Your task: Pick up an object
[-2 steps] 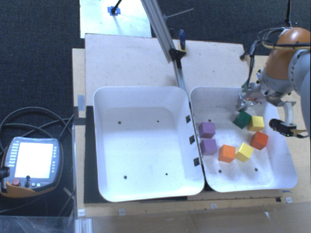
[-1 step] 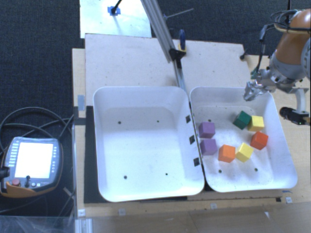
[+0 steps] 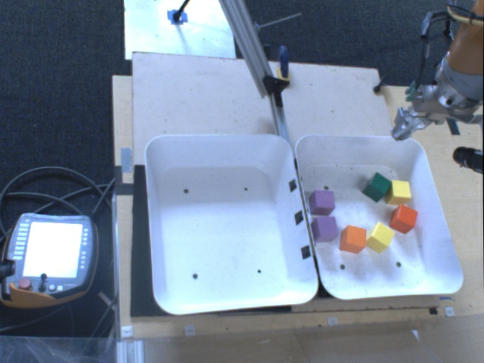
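Seven coloured cubes (image 3: 376, 215), clustered in right bin (image 3: 439, 278)

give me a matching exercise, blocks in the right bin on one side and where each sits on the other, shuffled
Things:
1. dark green cube
2. upper purple cube
3. orange cube beside the lower yellow cube
4. red-orange cube

Places:
A. against the bin's left wall, directly above another cube of the same colour
B. rightmost of the lower group, up and right of the lower yellow cube
C. touching the upper yellow cube on that cube's left
D. between the lower purple cube and the lower yellow cube

Pairs: 1-C, 2-A, 3-D, 4-B
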Controlling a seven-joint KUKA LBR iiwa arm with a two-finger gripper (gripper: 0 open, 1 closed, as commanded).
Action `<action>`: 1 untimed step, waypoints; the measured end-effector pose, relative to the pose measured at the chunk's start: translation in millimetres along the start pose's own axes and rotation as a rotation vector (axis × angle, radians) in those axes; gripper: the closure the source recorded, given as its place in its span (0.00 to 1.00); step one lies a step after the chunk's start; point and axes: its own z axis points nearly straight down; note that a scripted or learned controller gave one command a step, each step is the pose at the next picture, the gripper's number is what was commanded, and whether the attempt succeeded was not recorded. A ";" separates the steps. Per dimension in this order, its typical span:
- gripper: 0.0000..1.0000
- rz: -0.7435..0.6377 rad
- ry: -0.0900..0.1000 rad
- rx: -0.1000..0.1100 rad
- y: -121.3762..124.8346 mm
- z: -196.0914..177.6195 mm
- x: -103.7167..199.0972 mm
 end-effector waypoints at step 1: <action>1.00 0.000 0.000 0.002 2.1 -47.3 -0.3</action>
